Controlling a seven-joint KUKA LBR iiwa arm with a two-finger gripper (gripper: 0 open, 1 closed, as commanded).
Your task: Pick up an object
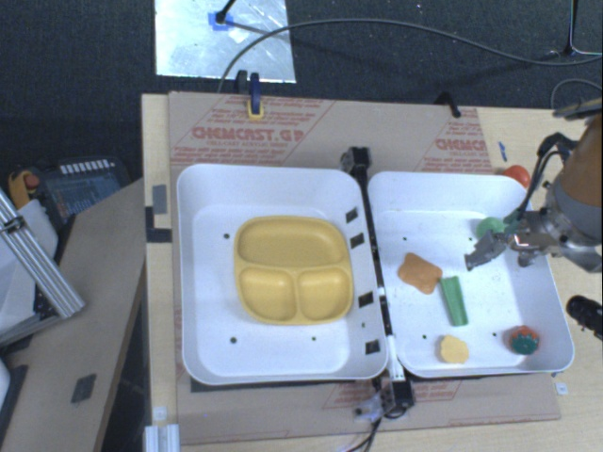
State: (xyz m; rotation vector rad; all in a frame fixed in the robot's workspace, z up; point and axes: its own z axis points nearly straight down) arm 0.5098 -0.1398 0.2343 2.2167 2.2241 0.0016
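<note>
Judging by how things lie, we call the pick not yet done: nothing sits between the fingers. The gripper [482, 252] hangs over the right bin [542, 351], centre right of the frame; its dark fingers look slightly spread and hold nothing (small and blurry, so low confidence). Candidates all rest on the bin floor: an orange block [419, 272] at the bin's middle, a green stick [453, 299] just beside it, a yellow piece [453, 349] lower down, a red-and-green ball [524, 340] in the lower right corner, and a green object [490, 225] close to the fingers. The left bin [203, 281] carries a yellow divided tray [290, 268]. The arm [575, 196] enters from the right edge, wrist angled left and downward. Left to do: descend, close, lift.
</note>
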